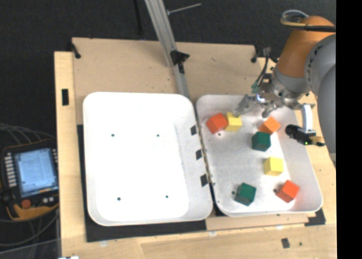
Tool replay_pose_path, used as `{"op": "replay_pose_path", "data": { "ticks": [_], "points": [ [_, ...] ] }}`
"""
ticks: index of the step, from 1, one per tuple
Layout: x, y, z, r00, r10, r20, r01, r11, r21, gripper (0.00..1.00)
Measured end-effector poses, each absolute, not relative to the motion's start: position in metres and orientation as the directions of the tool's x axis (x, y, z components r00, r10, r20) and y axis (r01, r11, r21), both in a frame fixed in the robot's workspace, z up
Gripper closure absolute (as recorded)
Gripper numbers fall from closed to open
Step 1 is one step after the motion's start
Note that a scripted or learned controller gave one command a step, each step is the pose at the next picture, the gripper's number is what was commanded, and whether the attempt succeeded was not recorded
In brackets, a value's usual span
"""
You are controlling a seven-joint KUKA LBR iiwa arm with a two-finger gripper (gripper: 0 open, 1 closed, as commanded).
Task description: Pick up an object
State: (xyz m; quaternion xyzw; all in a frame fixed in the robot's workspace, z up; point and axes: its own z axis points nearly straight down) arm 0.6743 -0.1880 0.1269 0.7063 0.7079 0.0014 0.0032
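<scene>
Looking down from the camera view, the pincer [253, 103] hovers over the right white bin's [302, 164] far edge, whether apart or together I cannot tell; the small yellow cube [234, 121] lies just below-left of it, touching the orange-red cube [216, 122].

Blocks [261, 141] in right bin [305, 207]; left bin [96, 105] beside.

Single fixed camera above bench [130, 65], looking down at slant, both bins framed.

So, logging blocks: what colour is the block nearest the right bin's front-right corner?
Orange-red block, camera view.
</scene>
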Motion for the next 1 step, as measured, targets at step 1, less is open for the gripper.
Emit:
{"op": "replay_pose_path", "data": {
  "ticks": [1],
  "points": [
    [0.6797,-0.1893,0.1236,-0.007,1.0,-0.006,1.0,0.007,0.021,0.0]
  ]
}}
